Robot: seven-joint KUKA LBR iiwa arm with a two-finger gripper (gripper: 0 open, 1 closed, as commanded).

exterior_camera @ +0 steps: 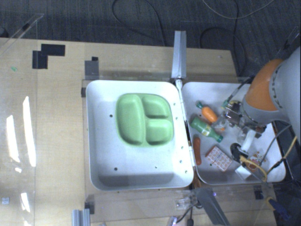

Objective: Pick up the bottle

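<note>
Starting at the near side of the right bin (214, 94), we had a small checkered card (218, 157) lying flat. A reddish-brown sausage (197, 150) lay just left of it, running along the wall shared with the left bin (104, 166).

A bit further back was the bottle (206, 129). It was green and lay on its side at a slant, in the left half of the right bin, with its near end just past the card. It rested on the bin floor and nothing had hold of it. Right behind it sat a carrot (209, 113), close enough that the two might have been touching, though we couldn't say for sure.

The gripper (227, 117) hung just to the right of the bottle and carrot, low over the bin. How far open it was we honestly couldn't tell from this angle, and we saw nothing in its grasp.

The arm (264, 91) came in from the right edge, bent down over the bin, with the orange band sitting above the wrist and the grey body bulging off toward the far right.

In the left bin was a green tray (143, 119) with compartments, roughly centred and toward the far side. Pale bench (47, 126) lay all around.
</note>
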